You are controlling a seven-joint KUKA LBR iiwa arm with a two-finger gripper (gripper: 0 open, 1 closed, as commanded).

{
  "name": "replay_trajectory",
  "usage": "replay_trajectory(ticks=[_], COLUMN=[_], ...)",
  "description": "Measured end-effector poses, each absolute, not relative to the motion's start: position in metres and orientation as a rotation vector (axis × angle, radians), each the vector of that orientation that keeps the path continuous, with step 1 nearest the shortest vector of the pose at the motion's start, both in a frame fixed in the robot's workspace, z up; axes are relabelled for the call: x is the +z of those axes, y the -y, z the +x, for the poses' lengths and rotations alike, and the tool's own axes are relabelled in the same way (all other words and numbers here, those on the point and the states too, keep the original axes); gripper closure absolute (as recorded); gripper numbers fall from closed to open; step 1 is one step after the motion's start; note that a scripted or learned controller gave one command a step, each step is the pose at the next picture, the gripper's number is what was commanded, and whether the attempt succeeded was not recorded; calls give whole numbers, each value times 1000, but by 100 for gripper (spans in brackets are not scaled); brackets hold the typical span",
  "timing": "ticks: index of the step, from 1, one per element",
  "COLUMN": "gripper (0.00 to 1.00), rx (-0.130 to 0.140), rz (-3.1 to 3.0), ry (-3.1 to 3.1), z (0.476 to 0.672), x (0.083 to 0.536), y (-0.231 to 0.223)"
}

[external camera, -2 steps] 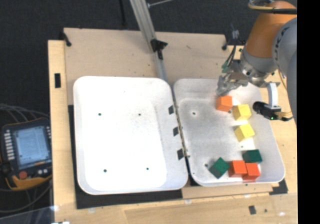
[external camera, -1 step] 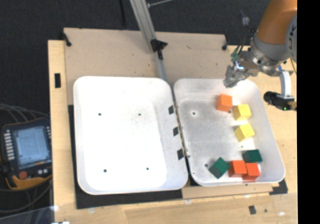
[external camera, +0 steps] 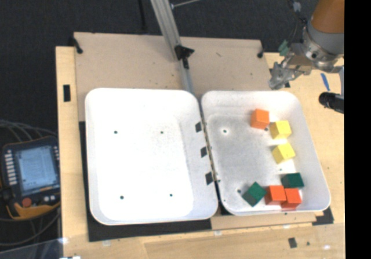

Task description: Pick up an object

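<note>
The right bin (external camera: 232, 153) holds several small blocks. An orange block (external camera: 259, 118) lies near its far side, with two yellow blocks (external camera: 280, 129) (external camera: 283, 152) just in front of it. Near the front edge sit a dark green block (external camera: 253, 193), two orange blocks (external camera: 276, 194) (external camera: 292, 197) and another green block (external camera: 293, 180). My gripper (external camera: 280, 78) hangs above the far right corner of the right bin, behind the blocks and clear of them. Nothing shows between its fingertips.
The left bin (external camera: 145, 153) lies beside the right one. A slanted metal pole (external camera: 165, 17) rises from behind the bins' shared edge. A handheld control pendant (external camera: 32, 171) rests off the bench at the left.
</note>
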State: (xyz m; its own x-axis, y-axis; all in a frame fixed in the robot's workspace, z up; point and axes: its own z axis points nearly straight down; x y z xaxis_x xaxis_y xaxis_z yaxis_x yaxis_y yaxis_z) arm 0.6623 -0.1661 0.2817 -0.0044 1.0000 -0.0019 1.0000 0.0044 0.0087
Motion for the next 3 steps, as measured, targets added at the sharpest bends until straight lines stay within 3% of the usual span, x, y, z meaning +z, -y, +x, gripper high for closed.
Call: replay_trajectory(ticks=[3], gripper=[100], rx=[0], rz=[2216], ry=[-2228], z=[619], x=[260], y=[31])
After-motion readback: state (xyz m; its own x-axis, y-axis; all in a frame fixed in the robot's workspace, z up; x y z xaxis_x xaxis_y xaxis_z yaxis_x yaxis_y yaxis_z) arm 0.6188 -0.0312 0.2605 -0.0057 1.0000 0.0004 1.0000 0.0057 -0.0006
